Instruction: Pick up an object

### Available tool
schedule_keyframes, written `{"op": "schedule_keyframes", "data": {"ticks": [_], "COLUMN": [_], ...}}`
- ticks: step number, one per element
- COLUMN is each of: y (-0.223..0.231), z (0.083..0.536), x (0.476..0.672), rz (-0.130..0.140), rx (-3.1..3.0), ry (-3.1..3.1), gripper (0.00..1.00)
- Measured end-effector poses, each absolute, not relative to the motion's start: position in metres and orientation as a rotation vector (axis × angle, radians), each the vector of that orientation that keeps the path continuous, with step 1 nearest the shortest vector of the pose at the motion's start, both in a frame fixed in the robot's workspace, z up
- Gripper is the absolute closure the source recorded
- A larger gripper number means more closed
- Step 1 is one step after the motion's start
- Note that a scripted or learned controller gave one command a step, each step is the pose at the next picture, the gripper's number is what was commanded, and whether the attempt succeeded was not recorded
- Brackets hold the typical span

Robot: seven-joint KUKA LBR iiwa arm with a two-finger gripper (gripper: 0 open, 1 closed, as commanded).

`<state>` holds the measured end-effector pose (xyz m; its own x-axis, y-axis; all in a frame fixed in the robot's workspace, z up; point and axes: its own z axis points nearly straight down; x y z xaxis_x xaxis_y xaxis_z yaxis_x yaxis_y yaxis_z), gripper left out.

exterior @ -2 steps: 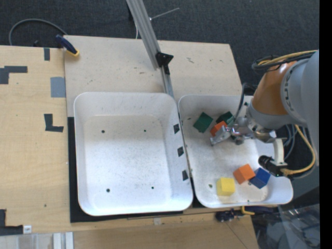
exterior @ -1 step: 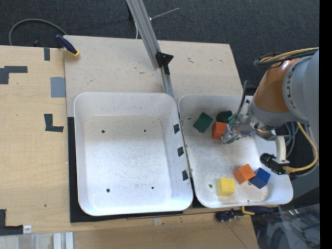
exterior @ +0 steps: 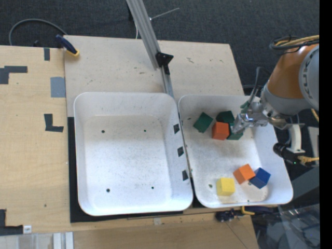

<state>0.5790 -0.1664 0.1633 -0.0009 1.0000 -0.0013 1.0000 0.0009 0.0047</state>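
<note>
Dark green block (exterior: 226,117), perhaps half hidden

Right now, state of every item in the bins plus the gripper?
gripper: down in the right bin, by the dark green block
green block: loose, tilted
dark green block: partly hidden behind the orange-red block
orange-red block: loose, against the dark green block
orange block: loose, touching the blue block
blue block: loose, near the bin wall
yellow block: loose, apart
right bin: holds all six blocks
</note>
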Motion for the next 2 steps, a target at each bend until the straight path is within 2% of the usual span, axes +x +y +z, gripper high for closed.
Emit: {"op": "schedule_keyframes", "data": {"ticks": [1, 2], "y": [-0.16, -0.16], "z": [0.214, 0.259], "x": [0.589, 0.59], "rz": [0.004, 0.004], "rx": [2.215, 2.216], "ry": [2.222, 2.221], "gripper": [1.0, 1.0]}}
